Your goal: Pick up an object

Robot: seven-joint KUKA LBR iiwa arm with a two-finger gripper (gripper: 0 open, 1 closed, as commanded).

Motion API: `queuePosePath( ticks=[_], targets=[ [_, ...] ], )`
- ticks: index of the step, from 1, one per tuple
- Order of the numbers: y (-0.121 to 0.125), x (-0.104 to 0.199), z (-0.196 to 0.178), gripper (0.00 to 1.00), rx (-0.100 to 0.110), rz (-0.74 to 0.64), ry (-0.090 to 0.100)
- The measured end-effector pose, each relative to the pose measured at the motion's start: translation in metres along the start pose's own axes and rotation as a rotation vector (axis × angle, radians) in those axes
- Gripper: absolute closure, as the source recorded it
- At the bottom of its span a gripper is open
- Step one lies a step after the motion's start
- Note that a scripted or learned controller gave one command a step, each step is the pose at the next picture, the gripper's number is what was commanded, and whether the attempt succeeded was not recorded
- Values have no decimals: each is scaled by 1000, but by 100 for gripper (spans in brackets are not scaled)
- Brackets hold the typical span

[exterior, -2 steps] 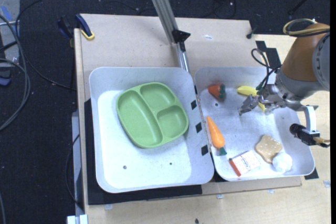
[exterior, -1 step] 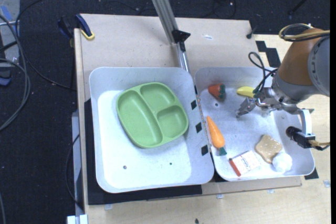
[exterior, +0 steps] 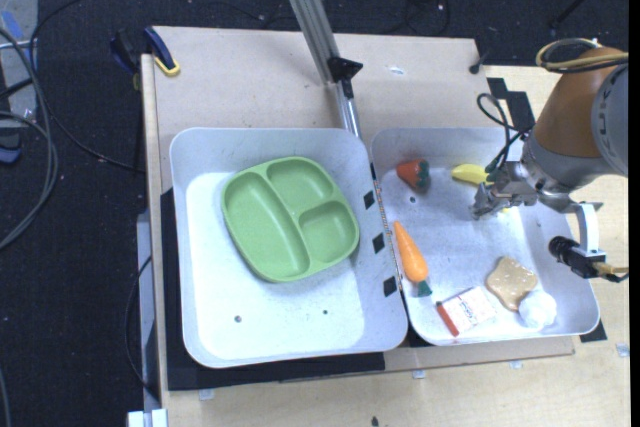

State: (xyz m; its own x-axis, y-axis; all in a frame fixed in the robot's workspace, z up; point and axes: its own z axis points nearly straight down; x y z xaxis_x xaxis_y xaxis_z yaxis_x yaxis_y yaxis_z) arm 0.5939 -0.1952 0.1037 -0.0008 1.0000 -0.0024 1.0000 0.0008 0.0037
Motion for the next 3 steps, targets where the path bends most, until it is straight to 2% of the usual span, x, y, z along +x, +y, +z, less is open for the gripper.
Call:
queuePosePath(
  ticks=[1,2,3],
  targets=[
    [10,-6,-56,100,-4,-1,-1],
    [5,1,-113,100,-3,-2,0],
    [11,-2,-176,100,-4,-2,0]
  ],
)
